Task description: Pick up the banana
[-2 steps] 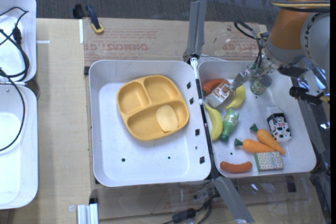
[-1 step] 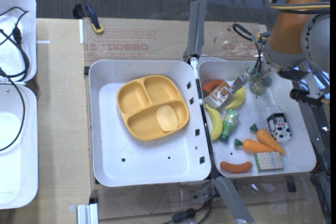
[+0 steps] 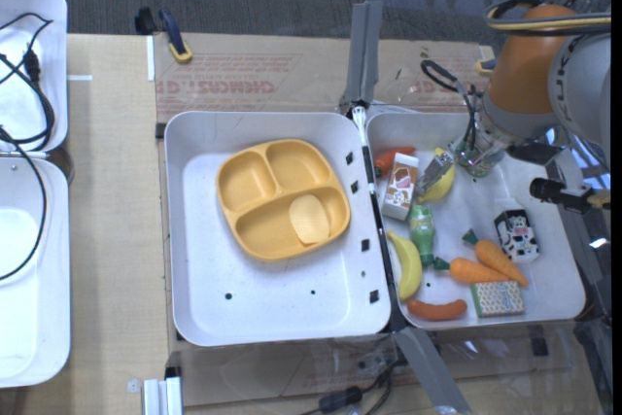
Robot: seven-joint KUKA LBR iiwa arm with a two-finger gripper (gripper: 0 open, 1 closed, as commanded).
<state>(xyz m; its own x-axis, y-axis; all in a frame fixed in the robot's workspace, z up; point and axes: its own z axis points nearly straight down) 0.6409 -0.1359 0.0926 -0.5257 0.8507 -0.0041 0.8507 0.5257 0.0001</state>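
Banana [image 3: 405, 264] lay in right bin [image 3: 554, 306] by its left wall, well apart from gripper [image 3: 476, 160] near the back; gripper state unclear.

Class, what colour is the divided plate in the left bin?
Yellow-orange, seen in the camera view: divided plate.

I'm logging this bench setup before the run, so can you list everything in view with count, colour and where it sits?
bins: 2, white, side by side on the bench
divided plate: 1, yellow, in the left bin
banana: 1, yellow, right bin, by its left wall
bottle: 1, green, right bin, beside the banana
carton: 1, white and red, right bin, upper left
carrot: 1, orange, right bin, lower middle
sausage: 1, red-orange, right bin, near edge
sponge: 1, green speckled, right bin, lower right
cow-patterned item: 1, black and white, right bin, right side
clamp: 1, blue and yellow, bench top left
gripper: 1, grey, over the right bin's upper part
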